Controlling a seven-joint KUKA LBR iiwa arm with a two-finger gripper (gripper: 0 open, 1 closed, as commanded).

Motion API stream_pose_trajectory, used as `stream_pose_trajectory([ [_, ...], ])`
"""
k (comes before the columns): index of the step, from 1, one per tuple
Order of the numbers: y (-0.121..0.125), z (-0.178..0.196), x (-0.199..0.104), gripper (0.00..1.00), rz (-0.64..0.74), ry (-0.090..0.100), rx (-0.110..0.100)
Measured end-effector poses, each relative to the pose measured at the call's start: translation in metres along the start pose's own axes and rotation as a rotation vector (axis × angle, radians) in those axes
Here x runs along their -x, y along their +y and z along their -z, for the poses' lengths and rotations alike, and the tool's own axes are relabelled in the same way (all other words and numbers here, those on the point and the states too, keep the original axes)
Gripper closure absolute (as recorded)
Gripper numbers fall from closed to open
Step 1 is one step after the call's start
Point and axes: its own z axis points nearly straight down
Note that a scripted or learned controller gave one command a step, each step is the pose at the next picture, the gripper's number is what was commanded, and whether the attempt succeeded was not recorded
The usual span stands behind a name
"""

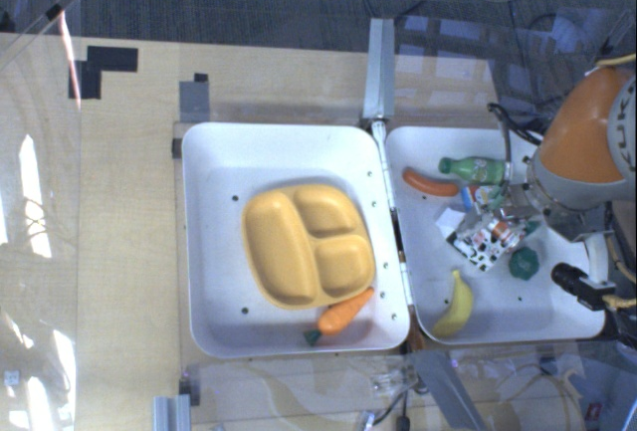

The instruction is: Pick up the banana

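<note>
The yellow banana (455, 307) lies at the near edge of the right bin (428, 155), curved, with its tip pointing up. My gripper (495, 228) hangs above the middle of that bin, up and to the right of the banana and apart from it. The grey arm with its orange band (587, 135) comes in from the right.
In the right bin lie a red-orange sausage (430, 182), a green bottle (473, 167) and a dark green object (524, 263). The left bin (214, 220) holds a yellow divided plate (307, 243) and a carrot (343, 313).
</note>
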Motion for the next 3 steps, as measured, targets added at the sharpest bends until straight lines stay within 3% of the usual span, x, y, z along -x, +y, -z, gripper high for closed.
stream_pose_trajectory([
  [1, -0.047, -0.038, -0.039, 0.0, 0.248, -0.016, 0.022],
  [2, -0.043, -0.025, -0.038, 1.0, 0.248, -0.021, 0.033],
  [3, -0.043, -0.025, -0.038, 0.0, 0.248, -0.021, 0.033],
])
